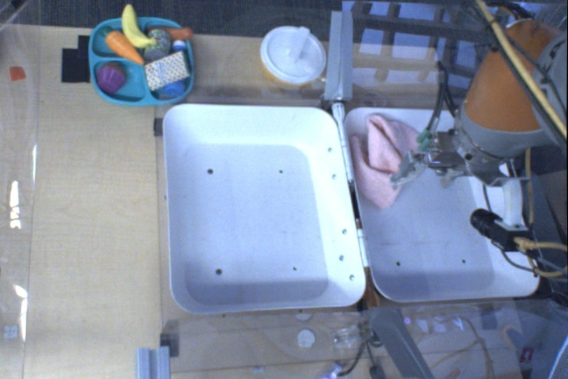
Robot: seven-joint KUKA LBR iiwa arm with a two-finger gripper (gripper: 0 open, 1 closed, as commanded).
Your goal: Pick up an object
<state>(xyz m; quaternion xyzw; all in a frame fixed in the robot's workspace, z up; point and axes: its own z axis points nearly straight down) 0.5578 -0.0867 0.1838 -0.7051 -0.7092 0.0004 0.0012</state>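
A crumpled pink cloth (382, 157) lies in the right white bin (444, 266), against its left wall near the back. My gripper (414, 164) hangs low over this bin, right at the cloth's right edge, and seems to touch it. The grey arm with its orange band (501, 89) reaches in from the right above the bin.
The left white bin (253, 280) sits beside the right one. Behind it on the bench stand a white lidded tub (293, 54) and a blue tray of toy food (140, 59). Cables and a black fitting (497, 231) hang over the right bin's right side.
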